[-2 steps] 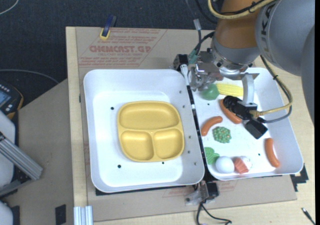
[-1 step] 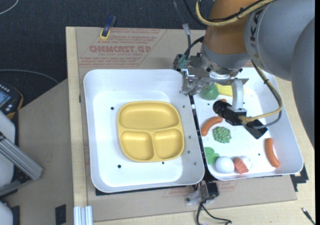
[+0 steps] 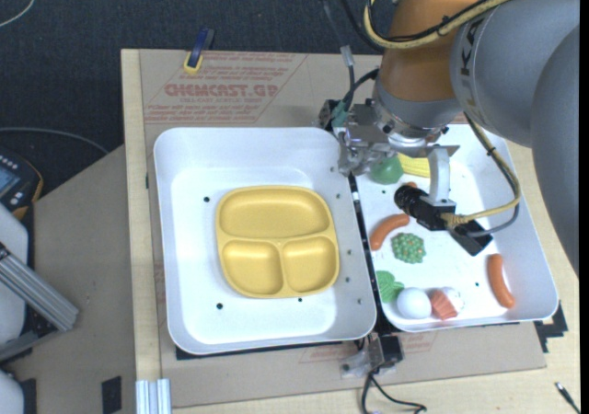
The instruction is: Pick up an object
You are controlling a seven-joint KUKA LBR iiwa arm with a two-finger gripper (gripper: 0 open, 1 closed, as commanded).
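Observation:
The right bin (image 3: 529,247) holds several toy foods. Among them are an orange sausage (image 3: 387,229), a green knobbly piece (image 3: 408,247) and a white egg (image 3: 413,303). A second orange sausage (image 3: 502,281) lies near the right wall. My gripper (image 3: 362,155) is low at the far left corner of this bin, beside the divider. A green pear-like piece (image 3: 387,167) and a yellow piece (image 3: 416,166) lie right next to it, partly hidden by the wrist. I see nothing lifted.
In the left bin (image 3: 179,219) sits a yellow divided plate (image 3: 276,240). A green leafy piece (image 3: 387,284) and an orange-and-white piece (image 3: 445,304) lie near the right bin's front edge. A black part on a cable (image 3: 442,216) hangs over the bin's middle.

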